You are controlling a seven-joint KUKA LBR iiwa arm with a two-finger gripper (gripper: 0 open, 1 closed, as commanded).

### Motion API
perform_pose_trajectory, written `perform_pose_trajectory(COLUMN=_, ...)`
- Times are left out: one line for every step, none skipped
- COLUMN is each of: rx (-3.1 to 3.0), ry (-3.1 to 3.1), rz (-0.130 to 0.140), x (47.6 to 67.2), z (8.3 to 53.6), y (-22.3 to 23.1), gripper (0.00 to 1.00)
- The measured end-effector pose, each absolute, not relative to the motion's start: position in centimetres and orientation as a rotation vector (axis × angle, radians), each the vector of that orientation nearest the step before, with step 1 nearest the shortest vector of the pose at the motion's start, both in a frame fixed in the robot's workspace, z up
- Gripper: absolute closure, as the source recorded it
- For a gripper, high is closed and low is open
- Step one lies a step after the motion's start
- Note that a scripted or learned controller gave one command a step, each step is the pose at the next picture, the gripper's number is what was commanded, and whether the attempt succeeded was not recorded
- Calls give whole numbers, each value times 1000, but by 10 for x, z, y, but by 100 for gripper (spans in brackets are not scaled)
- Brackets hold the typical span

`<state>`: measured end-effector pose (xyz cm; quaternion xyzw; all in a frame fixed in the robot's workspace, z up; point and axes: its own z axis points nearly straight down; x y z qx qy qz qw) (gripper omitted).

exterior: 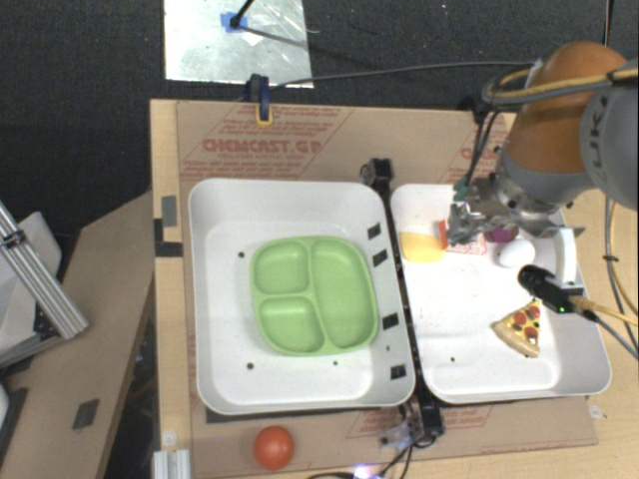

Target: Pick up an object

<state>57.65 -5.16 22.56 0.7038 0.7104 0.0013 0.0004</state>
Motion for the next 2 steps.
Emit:
perform_pose_trajectory(rx=2210, ry=2232, rz=4, x=577, z=219, y=8, gripper=100)
perform_pose_trajectory(rx=2209, ry=2234, rz=7, x=593, z=224, y=68, gripper=100)
